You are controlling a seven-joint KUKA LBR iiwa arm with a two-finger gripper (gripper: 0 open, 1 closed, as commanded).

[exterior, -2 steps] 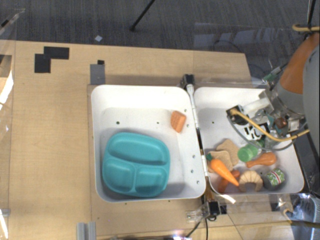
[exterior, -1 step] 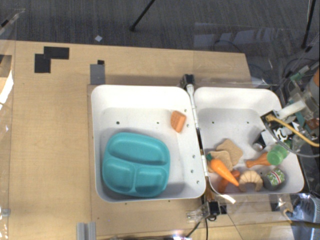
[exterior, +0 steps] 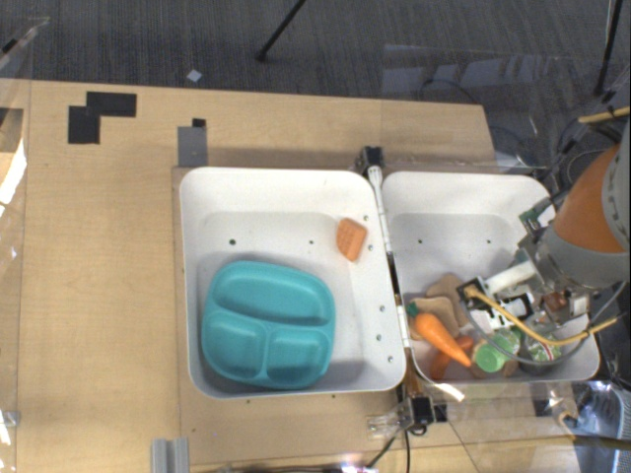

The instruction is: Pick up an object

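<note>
Here, two shallow white bins sit side by side on a pale wooden bench (exterior: 108,264). The left bin (exterior: 197,215) holds a teal plastic tray with three compartments (exterior: 268,323), lying flat toward the near-left part of the floor, and a small orange wedge-shaped block (exterior: 351,237) resting against the right wall, well apart from the tray.

The right bin (exterior: 463,205) has its far half bare; the objects are crowded into the near half. An orange toy carrot (exterior: 441,335) lies aslant near the dividing wall, pointing toward the near-right. Just behind it lies a tan, flat, irregular piece (exterior: 449,299). A green rounded object (exterior: 496,351) sits just right of the carrot's thicker end, close to the near wall.

The grey arm with its orange band (exterior: 592,215) enters from the right and bends down into the near-right corner of the right bin. The two-finger gripper (exterior: 532,328) hangs low among white parts and yellow cabling, just right of the green object. Its tips are masked by the wrist hardware and clutter, so how far the claw is parted, and whether it grips anything, cannot be told.
</note>
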